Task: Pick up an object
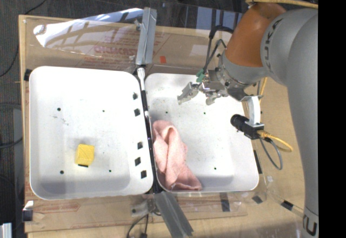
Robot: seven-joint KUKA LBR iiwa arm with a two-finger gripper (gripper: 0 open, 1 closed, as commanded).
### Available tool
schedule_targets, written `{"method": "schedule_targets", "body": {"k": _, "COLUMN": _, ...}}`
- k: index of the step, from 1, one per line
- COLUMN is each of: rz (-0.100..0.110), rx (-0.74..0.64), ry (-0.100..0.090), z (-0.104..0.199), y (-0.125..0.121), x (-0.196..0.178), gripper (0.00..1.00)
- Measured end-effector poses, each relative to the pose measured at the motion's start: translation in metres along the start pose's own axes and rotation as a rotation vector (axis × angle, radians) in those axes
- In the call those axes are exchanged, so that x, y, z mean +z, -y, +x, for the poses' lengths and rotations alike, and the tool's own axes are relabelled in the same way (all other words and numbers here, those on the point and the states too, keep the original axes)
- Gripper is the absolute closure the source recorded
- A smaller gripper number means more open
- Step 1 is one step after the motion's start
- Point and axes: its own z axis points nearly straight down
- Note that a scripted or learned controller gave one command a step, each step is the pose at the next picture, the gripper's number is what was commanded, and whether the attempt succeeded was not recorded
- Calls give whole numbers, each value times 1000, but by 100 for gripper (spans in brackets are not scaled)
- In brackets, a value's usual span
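A crumpled pink cloth [172,157] lies along the left wall of the right bin [238,174], reaching toward its front edge. A small yellow block [85,154] rests on the floor of the left bin [43,123], toward the front. My gripper [198,94] hangs over the back part of the right bin, up and to the right of the cloth and apart from it. Its two fingers are spread, and nothing sits between them.
The grey arm with its orange band [254,31] comes in from the right over the right bin's back corner. A black cable fitting [244,125] and yellow cable sit at the bin's right rim. A metal divider [145,37] runs behind the bins.
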Motion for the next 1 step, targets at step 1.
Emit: {"method": "schedule_targets", "body": {"k": 1, "rz": -3, "rx": -257, "ry": 1, "z": -19, "y": -36, "x": 113, "gripper": 0}}
